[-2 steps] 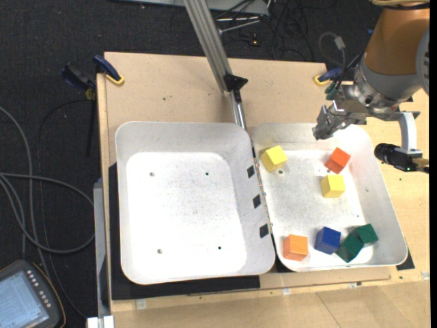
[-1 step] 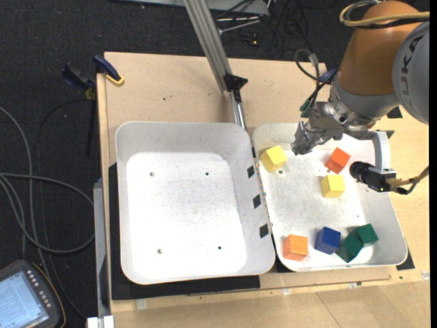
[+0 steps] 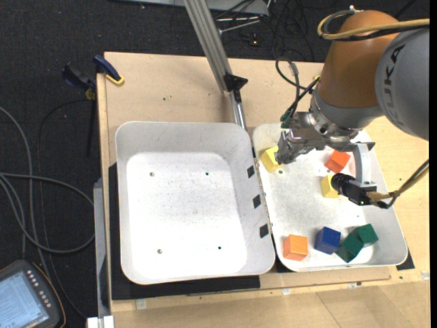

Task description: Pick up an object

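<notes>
Six blocks are sitting in the right bin [image 3: 382, 251]; the gripper [image 3: 285, 150] is hanging beside a yellow block [image 3: 269, 158] by its left wall, finger state impossible to tell. Left bin [image 3: 130, 142] is lying alongside.

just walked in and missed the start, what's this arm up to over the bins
A grey KUKA arm with an orange band reaches in from the right over the right bin. Its gripper is low near that bin's upper left corner, right beside a yellow block; I cannot tell whether it has the block. Elsewhere in that bin lie an orange block, another yellow block, an orange cube, a blue cube and two green blocks. The left bin sits alongside.
</notes>
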